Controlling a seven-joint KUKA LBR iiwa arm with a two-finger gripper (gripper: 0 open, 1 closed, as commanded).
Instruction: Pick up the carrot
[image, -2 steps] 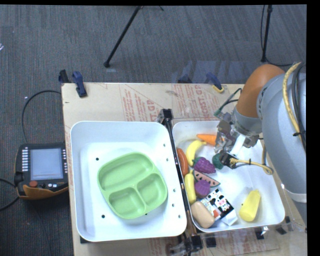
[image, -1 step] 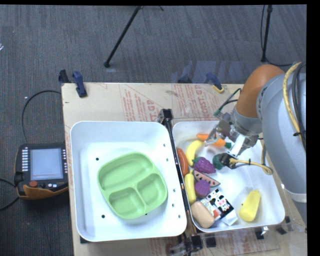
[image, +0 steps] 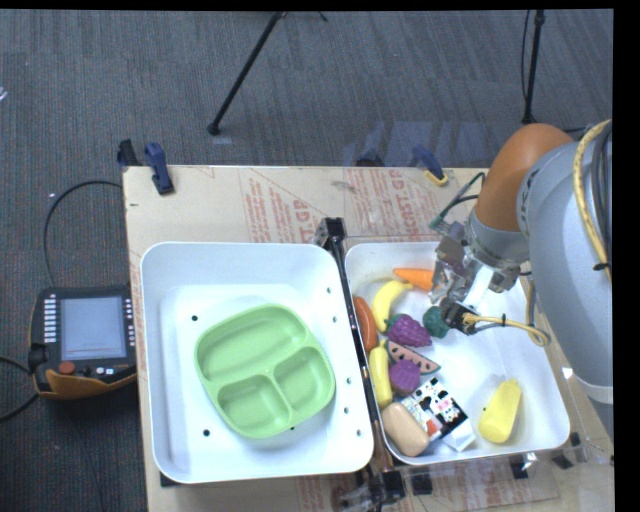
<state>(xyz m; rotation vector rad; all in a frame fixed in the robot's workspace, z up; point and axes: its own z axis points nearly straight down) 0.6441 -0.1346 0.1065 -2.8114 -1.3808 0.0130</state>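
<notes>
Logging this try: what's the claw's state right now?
Claw: cannot be told; it's over the right bin, beside the carrot.

Divided plate (image: 264, 370) in left bin (image: 160, 300) — carrot (image: 413, 277) in right bin's (image: 545, 400) far end.

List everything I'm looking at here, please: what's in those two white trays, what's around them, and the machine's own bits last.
bins: 2, white, side by side on the bench
divided plate: 1, light green, in the left bin
carrot: 1, orange, far end of the right bin, beside the gripper
bananas: 2, yellow, left part of the right bin
grapes: 1 bunch, purple, middle of the right bin
watermelon slice: 1, red and green, below the grapes
yellow piece: 1, near right corner of the right bin
clamps: 2, blue, bench's far edge
handheld controller: 1, black and orange, floor, left of the bench
arm: 1, grey with orange band, from the right
gripper: 1, over the right bin
</notes>
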